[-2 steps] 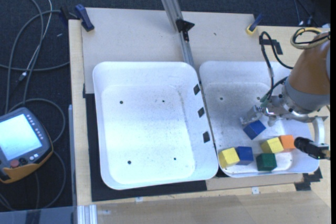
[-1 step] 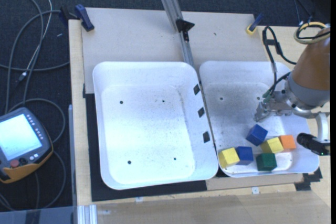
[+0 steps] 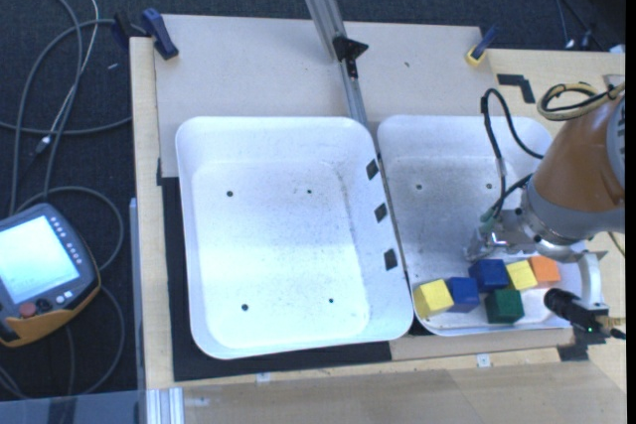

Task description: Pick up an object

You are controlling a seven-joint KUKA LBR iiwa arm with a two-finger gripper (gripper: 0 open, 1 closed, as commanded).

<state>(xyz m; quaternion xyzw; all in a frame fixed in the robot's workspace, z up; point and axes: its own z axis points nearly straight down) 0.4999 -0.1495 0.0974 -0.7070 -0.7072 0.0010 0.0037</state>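
Bench [image 3: 258, 84]: pale board, carrying two shallow white bins side by side; a slanted metal rail crosses its far edge and runs down to the seam between them.

Left bin [image 3: 199, 154]: the larger-looking tray; white floor with a few dark specks; three small black clips sit along its right wall.

Right bin [image 3: 427, 164]: white, specked; all the blocks lie gathered in its near right corner.

Arm [image 3: 586, 169]: grey, orange-banded above the wrist, reaching in from the right; black cable looped over it; it hangs over the right bin's near right part.

Gripper [image 3: 497, 238]: metallic, low over the bin floor, just behind the block cluster; whether it is spread or pressed together I cannot tell from here; nothing visibly pinched.

Blocks, small cubes, no long axis to speak of: dark blue block [image 3: 490, 273], nearest the gripper, just in front of it toward the bin's near wall; blue block [image 3: 463, 293] and yellow block [image 3: 433, 298] side by side further left; green block [image 3: 504, 306] nearest the near wall; pale yellow block [image 3: 521, 274] and orange block [image 3: 546, 268] to the right, partly under the wrist.

Judgement: the dark blue block is the likeliest pick; the move turns on a short shift toward the near wall, then down; neighbours touch it closely, so a clean grasp looks doubtful.
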